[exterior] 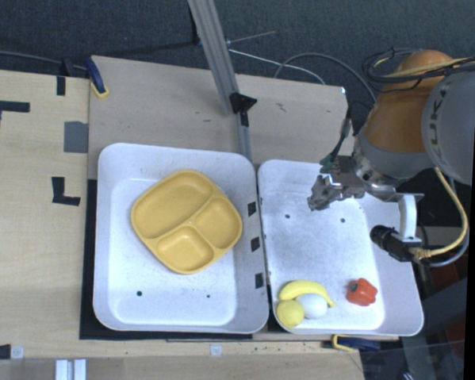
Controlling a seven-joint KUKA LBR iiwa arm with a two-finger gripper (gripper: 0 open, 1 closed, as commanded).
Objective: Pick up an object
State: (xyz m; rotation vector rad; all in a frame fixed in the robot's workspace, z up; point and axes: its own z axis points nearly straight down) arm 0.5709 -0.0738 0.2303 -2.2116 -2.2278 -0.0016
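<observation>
gripper (326, 191) sits over the far part of the right bin (299, 228), toward its far edge, above bare floor. fingers look close together with nothing between them, though they are small and dark in this view, so i can't tell for sure how far apart they stand. no object in hand.

candidates are all bunched at the right bin's near edge: banana (305, 290), lemon-like yellow fruit (290, 313) at the near-left corner, white ball (315, 307) touching both, and a red pepper-like piece (362, 292) apart from them toward the near-right corner. left bin (113, 218) carries a yellow divided plate (187, 221).

step, as i read it: approach, pre-grasp, pick not yet made. next move calls for travel along the bin to its near edge, then a descent. the red piece stands alone, so it's the cleaner target; the clustered three risk a fouled close.
</observation>
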